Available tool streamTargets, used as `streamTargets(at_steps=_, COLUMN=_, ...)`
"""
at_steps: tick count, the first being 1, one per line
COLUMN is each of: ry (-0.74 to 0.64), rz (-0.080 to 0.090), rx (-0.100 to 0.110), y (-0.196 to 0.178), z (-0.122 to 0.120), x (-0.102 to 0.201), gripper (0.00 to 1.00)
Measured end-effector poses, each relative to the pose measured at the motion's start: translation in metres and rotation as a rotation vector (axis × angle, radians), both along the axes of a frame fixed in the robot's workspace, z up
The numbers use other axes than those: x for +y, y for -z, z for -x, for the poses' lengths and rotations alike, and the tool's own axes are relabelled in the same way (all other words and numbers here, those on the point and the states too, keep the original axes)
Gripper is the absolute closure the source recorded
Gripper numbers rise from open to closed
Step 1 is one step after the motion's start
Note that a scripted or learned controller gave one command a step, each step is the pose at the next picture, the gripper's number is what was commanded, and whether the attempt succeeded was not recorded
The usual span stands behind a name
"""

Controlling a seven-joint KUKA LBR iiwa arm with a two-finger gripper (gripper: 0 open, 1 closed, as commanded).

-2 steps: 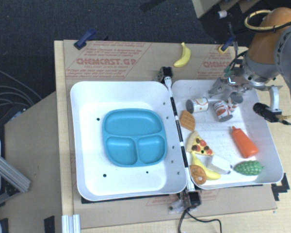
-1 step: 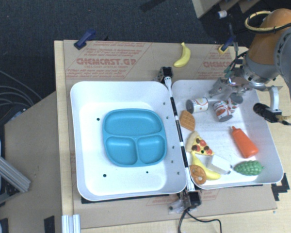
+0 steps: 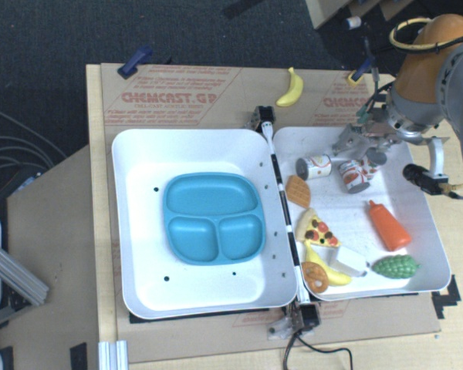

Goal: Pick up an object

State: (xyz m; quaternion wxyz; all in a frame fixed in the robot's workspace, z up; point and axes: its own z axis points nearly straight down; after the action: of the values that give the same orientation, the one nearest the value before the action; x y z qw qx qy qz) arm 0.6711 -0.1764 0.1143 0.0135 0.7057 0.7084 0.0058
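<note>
The arm comes in from the upper right corner of the view, bent down toward the table. Its orange band sits uppermost, at the far right, and below it the grey wrist housing turns leftward and downward. A dark stub juts from the wrist toward the lower right, and thin cables loop around the orange section. From the wrist the gripper reaches down and to the left, its metal linkage splayed in a low fan. Whether the jaws stand apart or together cannot be made out from this slanted overhead angle.
</note>
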Motion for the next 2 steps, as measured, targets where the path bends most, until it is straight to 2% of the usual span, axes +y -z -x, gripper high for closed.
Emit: streamTargets(at_steps=2, ry=0.000, rz=0.000, rx=0.000, y=0.0019, z=-0.0003, x=-0.0021, gripper=0.00)
